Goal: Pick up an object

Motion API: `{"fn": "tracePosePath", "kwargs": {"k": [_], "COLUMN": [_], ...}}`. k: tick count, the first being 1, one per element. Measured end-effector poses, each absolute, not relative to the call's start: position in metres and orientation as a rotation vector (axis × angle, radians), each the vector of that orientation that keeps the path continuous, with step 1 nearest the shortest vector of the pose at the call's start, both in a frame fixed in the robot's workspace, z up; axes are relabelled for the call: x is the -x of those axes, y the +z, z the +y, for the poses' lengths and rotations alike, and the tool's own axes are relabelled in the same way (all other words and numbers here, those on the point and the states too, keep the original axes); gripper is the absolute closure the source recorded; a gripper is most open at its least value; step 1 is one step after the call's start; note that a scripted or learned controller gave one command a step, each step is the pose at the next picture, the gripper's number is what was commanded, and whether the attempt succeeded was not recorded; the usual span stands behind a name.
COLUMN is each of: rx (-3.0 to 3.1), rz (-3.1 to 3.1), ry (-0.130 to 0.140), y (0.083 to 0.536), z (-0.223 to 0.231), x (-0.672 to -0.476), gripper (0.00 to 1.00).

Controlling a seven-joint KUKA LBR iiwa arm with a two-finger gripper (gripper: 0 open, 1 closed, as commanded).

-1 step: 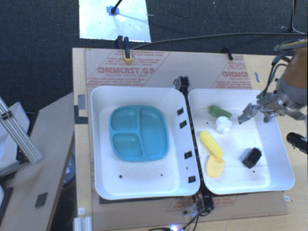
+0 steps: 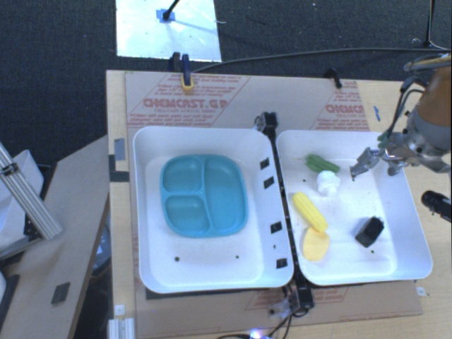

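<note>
The gripper [image 2: 367,162] hangs above the right bin [image 2: 409,260] near its far right corner, fingers parted and holding nothing, while the green piece [image 2: 322,164], white piece [image 2: 327,182], corn cob [image 2: 309,211], yellow disc [image 2: 316,245] and black block [image 2: 369,231] lie inside (blue tray [image 2: 205,194] sits in the left bin [image 2: 152,274])

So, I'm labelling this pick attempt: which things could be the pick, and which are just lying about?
Job:
- green piece
- white piece
- corn cob
- yellow disc
- black block
- gripper

Lying about:
- blue divided plate
- left bin
</note>
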State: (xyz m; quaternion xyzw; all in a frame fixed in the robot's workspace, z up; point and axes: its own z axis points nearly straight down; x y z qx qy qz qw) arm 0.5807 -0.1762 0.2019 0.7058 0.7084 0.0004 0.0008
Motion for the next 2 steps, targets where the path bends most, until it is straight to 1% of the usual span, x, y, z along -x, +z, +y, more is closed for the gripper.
{"fn": "tracePosePath", "kwargs": {"k": [1, 2], "rx": [-2.220, -2.221], "rz": [2.226, 2.223], "ry": [-0.002, -0.001], "y": [0.140, 0.088], "z": [-0.172, -0.171], "x": [-0.582, -0.582], "gripper": [0.00, 0.00]}}
